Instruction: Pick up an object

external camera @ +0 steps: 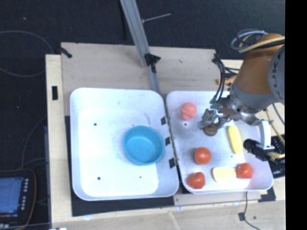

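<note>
My gripper (210,120) hangs low over the upper middle of the right bin (184,128). A small brown round thing (209,130) sits right at its tip, touching or nearly touching it; whether it is gripped I cannot tell. A pink ball (188,110) lies just left of the gripper. To the right and below it lies a yellow oblong piece (234,139).
Lower in the right bin are three red tomato-like pieces (202,155) (195,179) (244,170) and a pale yellow block (224,175). The left bin (96,114) holds a blue bowl (143,144) near its right wall. A grey metal post (136,28) rises behind the bins.
</note>
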You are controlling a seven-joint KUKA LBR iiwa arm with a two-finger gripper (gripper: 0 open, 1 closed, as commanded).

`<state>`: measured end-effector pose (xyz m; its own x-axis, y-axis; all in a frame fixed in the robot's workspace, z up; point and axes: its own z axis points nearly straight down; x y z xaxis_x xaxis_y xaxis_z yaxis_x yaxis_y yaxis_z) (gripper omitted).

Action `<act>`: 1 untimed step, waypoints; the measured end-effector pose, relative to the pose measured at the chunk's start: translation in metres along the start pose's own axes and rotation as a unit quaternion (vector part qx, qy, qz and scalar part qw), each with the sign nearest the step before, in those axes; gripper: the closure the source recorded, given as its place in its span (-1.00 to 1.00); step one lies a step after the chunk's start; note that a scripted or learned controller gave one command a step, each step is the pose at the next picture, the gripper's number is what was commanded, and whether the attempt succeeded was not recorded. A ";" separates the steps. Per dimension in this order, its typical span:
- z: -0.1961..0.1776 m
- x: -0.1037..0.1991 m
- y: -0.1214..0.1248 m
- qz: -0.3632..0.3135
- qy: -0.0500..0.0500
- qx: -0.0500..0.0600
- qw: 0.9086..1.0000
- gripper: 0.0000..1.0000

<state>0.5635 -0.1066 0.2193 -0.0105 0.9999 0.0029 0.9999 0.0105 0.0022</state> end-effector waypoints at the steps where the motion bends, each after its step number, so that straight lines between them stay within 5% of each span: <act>1: -0.010 0.045 0.024 0.000 0.000 0.000 1.000 1.00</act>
<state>0.5867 -0.0610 0.2297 -0.0098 0.9999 0.0030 1.0000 0.0098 0.0018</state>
